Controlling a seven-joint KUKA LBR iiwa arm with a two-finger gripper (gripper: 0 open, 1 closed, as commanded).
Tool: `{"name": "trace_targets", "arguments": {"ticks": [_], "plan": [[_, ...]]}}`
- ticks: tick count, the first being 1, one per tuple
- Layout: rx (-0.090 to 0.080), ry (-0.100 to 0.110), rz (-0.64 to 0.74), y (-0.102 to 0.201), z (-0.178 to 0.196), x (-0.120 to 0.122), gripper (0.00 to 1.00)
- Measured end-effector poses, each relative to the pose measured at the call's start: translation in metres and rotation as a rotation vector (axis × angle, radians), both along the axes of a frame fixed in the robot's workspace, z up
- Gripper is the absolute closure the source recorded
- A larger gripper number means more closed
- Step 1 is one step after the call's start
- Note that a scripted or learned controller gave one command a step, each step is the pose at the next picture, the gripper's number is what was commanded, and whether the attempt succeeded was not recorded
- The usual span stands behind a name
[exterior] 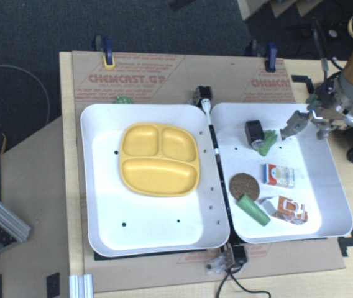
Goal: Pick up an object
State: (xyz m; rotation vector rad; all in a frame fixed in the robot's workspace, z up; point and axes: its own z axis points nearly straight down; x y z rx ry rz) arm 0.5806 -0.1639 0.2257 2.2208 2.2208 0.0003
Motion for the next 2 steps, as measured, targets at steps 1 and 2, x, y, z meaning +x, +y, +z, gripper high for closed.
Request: {"name": "trace_targets", "arguments": {"ticks": [1,2], "plan": [[0.005,0.012,0.003,0.035,-0.119,0.003,0.0],[-0.008,-0.025,-0.002,0.058,-0.134,-0.05,0.0]]}}
